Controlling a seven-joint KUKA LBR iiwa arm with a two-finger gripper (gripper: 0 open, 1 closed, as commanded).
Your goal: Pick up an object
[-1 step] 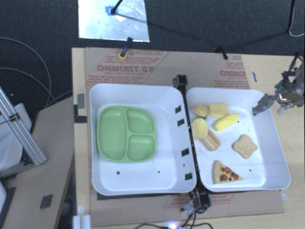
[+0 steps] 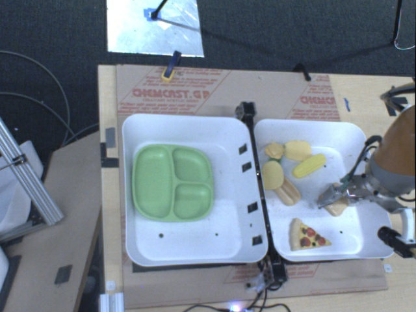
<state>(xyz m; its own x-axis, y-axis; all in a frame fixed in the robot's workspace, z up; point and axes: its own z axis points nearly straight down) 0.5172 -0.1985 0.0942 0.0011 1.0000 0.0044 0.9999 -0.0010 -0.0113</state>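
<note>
Reaching in from the frame's right, the arm [image 2: 396, 158] has its end effector [image 2: 333, 199] low in the right bin [image 2: 351, 134], over a tan piece [image 2: 337, 207]; whether it grips or stands released I cannot tell, so the pick looks unfinished. The left bin [image 2: 188, 125] holds a green divided plate [image 2: 173, 182]. The right bin holds a pizza slice [image 2: 307, 234], corn [image 2: 309, 166] and pale yellow pieces [image 2: 297, 149].

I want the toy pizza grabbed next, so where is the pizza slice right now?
The pizza slice lies in the right bin, near its front edge, below the gripper and the yellow corn cob.
</note>
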